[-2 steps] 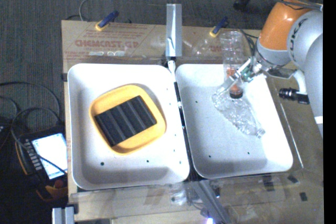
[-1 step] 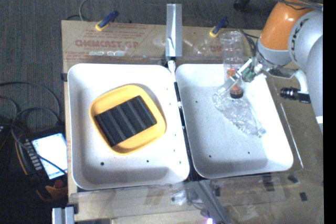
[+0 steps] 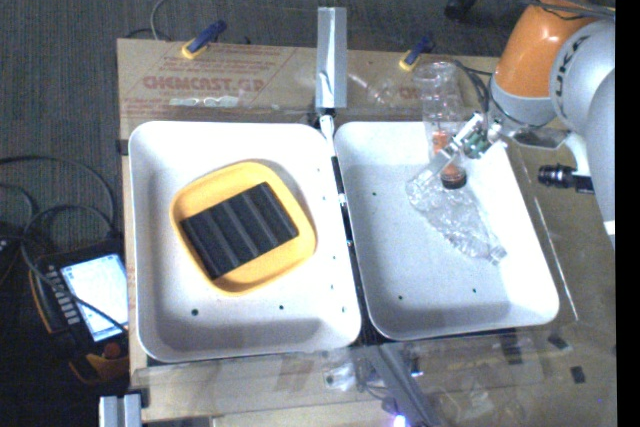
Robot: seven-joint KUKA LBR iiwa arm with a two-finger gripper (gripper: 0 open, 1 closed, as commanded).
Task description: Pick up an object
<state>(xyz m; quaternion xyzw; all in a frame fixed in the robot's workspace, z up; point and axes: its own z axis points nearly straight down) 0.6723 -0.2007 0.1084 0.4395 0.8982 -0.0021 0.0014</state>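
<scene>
A yellow pad with a black ribbed top lies flat in the middle of the left bin. A crumpled clear plastic piece lies in the back half of the right bin, with a small orange-brown cap at its upper end. My gripper hangs just above that cap, at the back of the right bin, reaching in from the right. A clear, tube-like shape stands just left of the gripper over the bin's back rim; what it is cannot be made out.
A metal post rises behind the seam between the bins. A cardboard sheet lies under the bins with blue clamps at its back edge. The arm's orange band sits over the right bin's back right corner. Cables and a small screen lie at the left.
</scene>
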